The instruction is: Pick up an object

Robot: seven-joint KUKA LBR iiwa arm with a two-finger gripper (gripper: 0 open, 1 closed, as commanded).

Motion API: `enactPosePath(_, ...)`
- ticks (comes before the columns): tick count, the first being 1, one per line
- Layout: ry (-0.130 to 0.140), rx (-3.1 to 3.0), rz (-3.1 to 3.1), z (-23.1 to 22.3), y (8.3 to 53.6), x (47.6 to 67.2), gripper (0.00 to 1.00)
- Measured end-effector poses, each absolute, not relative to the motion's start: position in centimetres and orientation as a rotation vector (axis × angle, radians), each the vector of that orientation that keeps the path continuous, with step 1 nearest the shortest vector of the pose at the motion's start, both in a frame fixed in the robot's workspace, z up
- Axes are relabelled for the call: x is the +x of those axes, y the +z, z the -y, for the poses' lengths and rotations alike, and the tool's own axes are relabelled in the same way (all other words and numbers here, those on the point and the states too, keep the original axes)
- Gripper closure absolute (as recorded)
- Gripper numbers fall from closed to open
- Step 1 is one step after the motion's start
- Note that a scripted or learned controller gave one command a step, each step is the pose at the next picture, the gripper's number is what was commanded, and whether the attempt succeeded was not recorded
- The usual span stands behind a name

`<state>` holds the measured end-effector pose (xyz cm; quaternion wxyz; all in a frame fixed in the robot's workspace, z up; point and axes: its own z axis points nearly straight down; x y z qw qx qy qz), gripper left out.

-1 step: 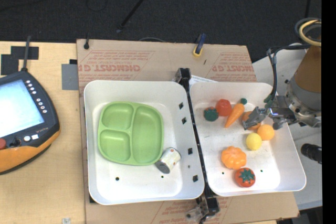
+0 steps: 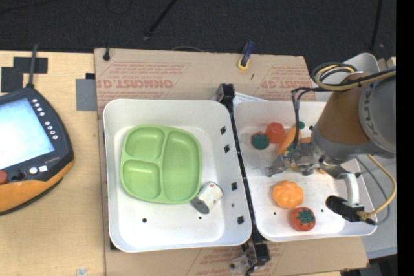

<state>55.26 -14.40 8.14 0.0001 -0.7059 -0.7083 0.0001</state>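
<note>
Camera view showed 2 shallow white bins side by side on the tabletop (image 2: pixel 71 74), with the grey arm (image 2: pixel 362 123) reaching in from the right over the right bin (image 2: pixel 326 229). In the left bin (image 2: pixel 116 216) a green divided plate (image 2: pixel 162 163) with 3 compartments was seen lying flat, and a small white cup (image 2: pixel 207 196) was tipped on its side just beside the plate's lower right corner. The right bin held the small toy foods: an orange pumpkin (image 2: pixel 287 194) near the middle, a red tomato (image 2: pixel 302 218) just below it, a red-orange piece (image 2: pixel 275 132) and a small green piece (image 2: pixel 259 141) towards the far left corner.

The hand (image 2: pixel 289 161) was placed low in the right bin, between the pumpkin and the red-orange piece; whether it was spread or pressed together could not be told, and nothing was seen between its fingers.

The pumpkin was judged the nearest candidate. It was taken to be light, smooth and rounded, so likely to slip or roll; a pinch across its widest middle was thought safest.
</note>
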Motion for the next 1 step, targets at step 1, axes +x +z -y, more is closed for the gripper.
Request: enactPosePath(1,-0.002,-2.223,2.224,16.19,8.85,62.03,0.00)
